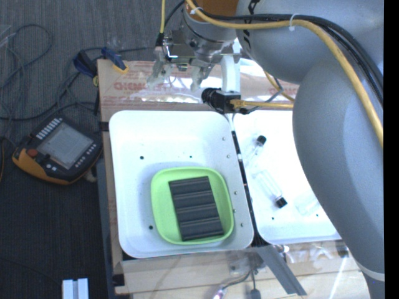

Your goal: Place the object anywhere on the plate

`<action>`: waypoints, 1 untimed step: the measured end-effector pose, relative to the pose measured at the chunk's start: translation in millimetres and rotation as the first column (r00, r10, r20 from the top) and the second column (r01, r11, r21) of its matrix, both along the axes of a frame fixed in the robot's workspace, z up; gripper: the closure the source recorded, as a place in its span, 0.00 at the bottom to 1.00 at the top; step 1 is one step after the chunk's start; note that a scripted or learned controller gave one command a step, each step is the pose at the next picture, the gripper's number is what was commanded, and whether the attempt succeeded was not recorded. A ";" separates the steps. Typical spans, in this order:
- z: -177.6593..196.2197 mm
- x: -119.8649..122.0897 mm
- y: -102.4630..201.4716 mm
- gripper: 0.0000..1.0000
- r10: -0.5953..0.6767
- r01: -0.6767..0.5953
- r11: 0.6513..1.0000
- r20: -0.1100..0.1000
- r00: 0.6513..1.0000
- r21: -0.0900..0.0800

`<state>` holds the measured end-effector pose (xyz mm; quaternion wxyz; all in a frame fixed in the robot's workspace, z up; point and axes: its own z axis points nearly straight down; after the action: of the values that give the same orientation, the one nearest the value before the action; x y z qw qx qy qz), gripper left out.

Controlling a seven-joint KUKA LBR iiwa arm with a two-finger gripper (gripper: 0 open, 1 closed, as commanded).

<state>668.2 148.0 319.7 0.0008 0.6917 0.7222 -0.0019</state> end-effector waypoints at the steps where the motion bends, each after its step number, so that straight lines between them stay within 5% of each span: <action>1: 46.0 0.1 59.4 0.00 -0.015 0.015 1.000 0.002 1.000 0.002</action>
<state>668.3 207.4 365.8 0.0007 0.6971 0.7170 -0.0004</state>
